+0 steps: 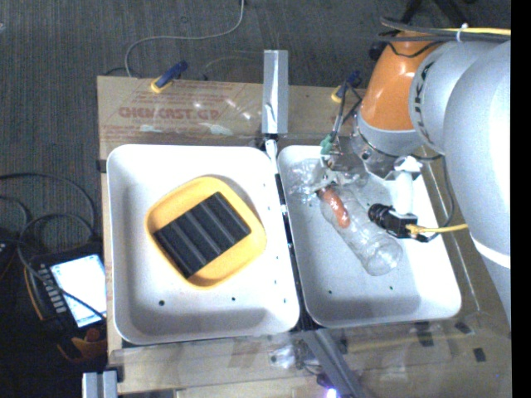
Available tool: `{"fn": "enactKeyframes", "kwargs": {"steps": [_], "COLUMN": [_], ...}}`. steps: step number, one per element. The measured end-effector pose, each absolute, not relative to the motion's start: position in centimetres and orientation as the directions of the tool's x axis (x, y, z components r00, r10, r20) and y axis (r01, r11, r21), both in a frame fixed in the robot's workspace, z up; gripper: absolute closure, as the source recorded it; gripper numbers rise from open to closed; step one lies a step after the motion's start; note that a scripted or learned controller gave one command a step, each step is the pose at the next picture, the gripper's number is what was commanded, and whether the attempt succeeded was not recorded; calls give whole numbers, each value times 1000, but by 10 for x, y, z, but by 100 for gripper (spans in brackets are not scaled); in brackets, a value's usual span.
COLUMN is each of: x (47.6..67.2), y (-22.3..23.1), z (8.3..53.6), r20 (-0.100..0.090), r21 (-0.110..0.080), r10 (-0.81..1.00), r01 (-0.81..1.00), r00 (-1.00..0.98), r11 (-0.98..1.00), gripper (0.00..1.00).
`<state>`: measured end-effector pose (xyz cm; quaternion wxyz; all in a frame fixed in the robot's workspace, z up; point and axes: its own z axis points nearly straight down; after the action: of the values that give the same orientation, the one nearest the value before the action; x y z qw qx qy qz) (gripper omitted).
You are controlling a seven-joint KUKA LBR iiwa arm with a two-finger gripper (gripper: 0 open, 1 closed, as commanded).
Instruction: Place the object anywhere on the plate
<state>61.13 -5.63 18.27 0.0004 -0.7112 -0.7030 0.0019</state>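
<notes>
Gripper sits low over the upper left part of the right bin, its fingers made of clear plastic and hard to separate from the white floor beneath. Between them lies an orange-red sausage-shaped object, and the transparent fingers appear to close on it from both sides, though the clear material makes the exact gap hard to judge. One end of the object points toward the wrist, the other toward the middle of the bin. A clear cylindrical part runs on from the object down and to the right, resting close to the bin floor. Just beside it, a black connector with a yellow cable juts out toward the arm's right side. Above the wrist, the orange band and the grey arm body cover the upper right corner of the bench.

In the left bin, well apart from the gripper, lies the yellow plate with a dark ribbed insert at its centre. The 2 bins touch along their inner edges, and a metal post stands behind that seam.
</notes>
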Motion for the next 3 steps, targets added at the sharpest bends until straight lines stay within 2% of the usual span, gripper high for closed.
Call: {"fn": "enactKeyframes", "kwargs": {"steps": [1,2,3], "x": [641,667,669], "y": [-110,-141,-184], "z": [145,118,143], "r20": [-4,-2,-2], "r21": [-3,-7,0], "r10": [990,967,984], "r01": [990,967,984], "r00": [-142,-256,-180], "r11": [142,256,180], "gripper": [100,100,100]}}
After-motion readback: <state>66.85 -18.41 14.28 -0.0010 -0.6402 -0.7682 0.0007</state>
